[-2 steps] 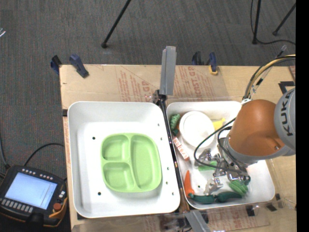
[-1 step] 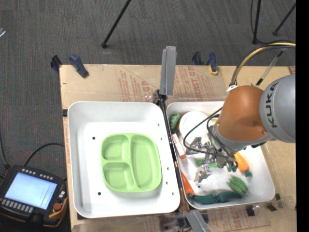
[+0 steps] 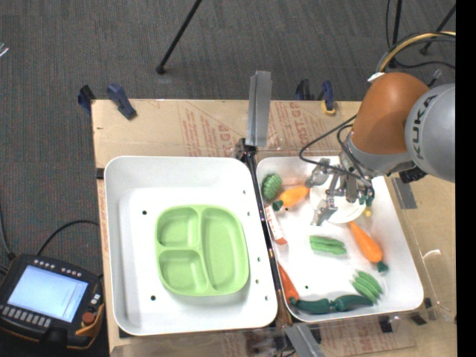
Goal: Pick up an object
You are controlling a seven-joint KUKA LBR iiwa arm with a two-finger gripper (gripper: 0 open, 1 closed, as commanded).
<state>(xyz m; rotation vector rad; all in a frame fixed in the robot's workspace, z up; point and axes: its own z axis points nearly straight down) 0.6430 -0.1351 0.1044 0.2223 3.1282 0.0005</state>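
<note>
Several toy foods lay in the right bin [image 3: 405, 262], and the nearest to the gripper [image 3: 336, 199] was a flat green bean pod [image 3: 328, 245]. It sat on the bin floor just below the gripper, a little toward the front edge of the bench. Its long side ran left to right across the bin, tipped only a little.

Under the gripper itself there was a small white dish [image 3: 346, 211], so the pod was beside the fingers and not between them. The fingers [image 3: 325, 211] looked spread apart, with nothing held between them.

An orange carrot [image 3: 367, 243] lay just right of the pod, slanting down toward the front. An orange piece [image 3: 294, 195] and a round green piece [image 3: 271, 185] sat to the left of the gripper, near the wall between the bins. More green pods [image 3: 367, 283] lay near the front right corner.

The left bin [image 3: 123, 199] held a light green plate [image 3: 201, 250] with three parts, well apart from the arm [image 3: 405, 125].

To take the pod, the gripper would likely need to move a little forward and go down, with its fingers closing across the pod's short side.
</note>
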